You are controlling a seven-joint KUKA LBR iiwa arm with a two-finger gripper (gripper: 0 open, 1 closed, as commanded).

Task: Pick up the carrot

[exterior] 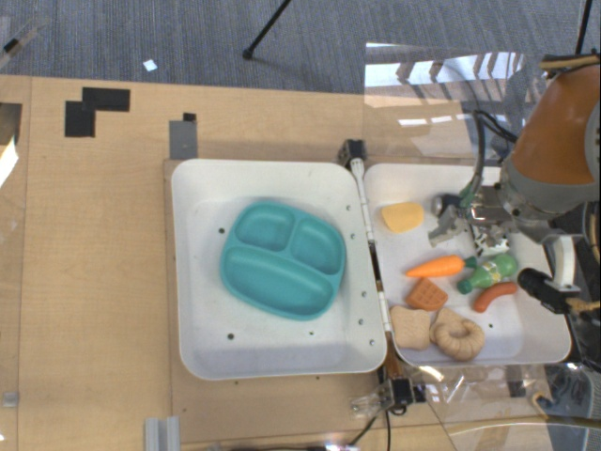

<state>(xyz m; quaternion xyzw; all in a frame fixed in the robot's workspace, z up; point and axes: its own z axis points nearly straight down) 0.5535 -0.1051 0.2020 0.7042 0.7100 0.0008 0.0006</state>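
Fingers (457,222) above carrot (435,269), carrot lying crosswise, tip pointing left

A grey carpet (188,26) covers the floor beyond the light wooden bench (84,280). A thin black stand leg (277,17) slants across the carpet, black tape patches (94,109) mark the benchtop, and window light glares off clear sheeting (441,73).
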